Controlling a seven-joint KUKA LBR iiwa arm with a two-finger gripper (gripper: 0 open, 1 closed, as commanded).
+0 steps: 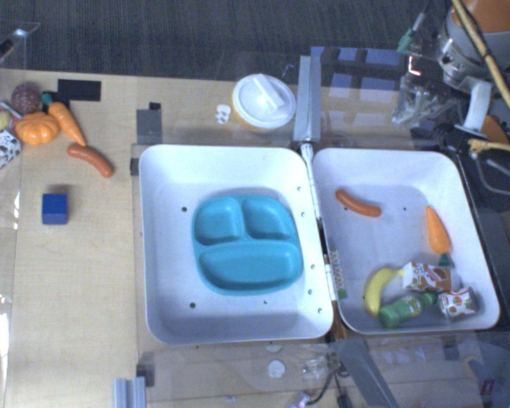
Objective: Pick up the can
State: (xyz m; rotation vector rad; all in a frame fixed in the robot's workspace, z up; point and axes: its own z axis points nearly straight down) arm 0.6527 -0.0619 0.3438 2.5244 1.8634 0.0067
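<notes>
A small can (456,303) with a red and white printed label lies on its side in the front right corner of the right bin (391,172). Beside it are a printed carton (426,276), a green bottle (401,311) and a yellow banana (376,287). My gripper (419,106) hangs past the bin's back edge at the upper right, far from the can, with nothing seen in it.
An orange carrot (437,229) and a sausage (358,203) also lie in the right bin. The left bin (166,228) holds a blue divided tray (246,241). A white lid (263,101) sits behind the bins. Toy foods and a blue cube (55,208) lie on the bench at left.
</notes>
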